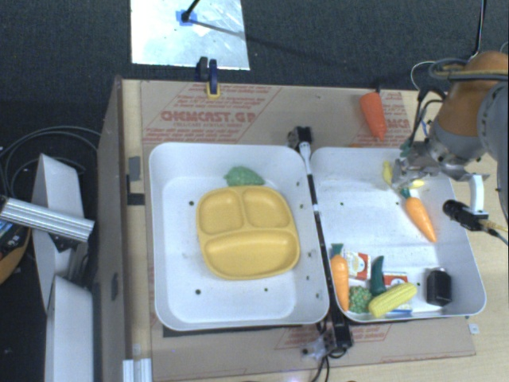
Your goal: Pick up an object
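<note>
- Camera view: arm enters from right; gripper [411, 173] low over the far right part of the right bin [469, 293].
- Fingers: cannot tell, apart or together; too small and cluttered.
- Carrot [420, 217] lies just below gripper, tip pointing toward bin's near right; contact unclear.
- Small yellow piece [388, 172] beside gripper.
- Near edge of right bin: second carrot [340, 281], corn cob [391, 298], black object [438, 286].
- Left bin [171, 293]: yellow divided plate [245, 233], green item [243, 177] at its far edge.
- Orange carrot [372, 114] on cardboard beyond bins.
</note>
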Motion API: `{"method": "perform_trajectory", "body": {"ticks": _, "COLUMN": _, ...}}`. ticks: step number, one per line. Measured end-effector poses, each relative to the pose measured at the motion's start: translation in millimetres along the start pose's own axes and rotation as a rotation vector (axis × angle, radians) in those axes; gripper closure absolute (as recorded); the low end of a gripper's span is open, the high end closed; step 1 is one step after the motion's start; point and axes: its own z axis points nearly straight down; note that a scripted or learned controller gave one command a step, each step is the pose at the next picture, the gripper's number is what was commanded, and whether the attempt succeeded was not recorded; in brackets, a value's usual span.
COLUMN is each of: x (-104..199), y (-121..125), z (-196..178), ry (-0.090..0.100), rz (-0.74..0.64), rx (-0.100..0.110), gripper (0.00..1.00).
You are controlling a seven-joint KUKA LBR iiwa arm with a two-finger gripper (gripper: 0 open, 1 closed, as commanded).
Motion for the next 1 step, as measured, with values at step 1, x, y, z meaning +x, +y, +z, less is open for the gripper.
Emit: {"method": "perform_trajectory", "body": {"ticks": 1, "x": -9.4, "y": -26.8, "z": -104.2, "ry": 0.001, "rz": 0.003, "rx": -0.001, "gripper": 1.0}}
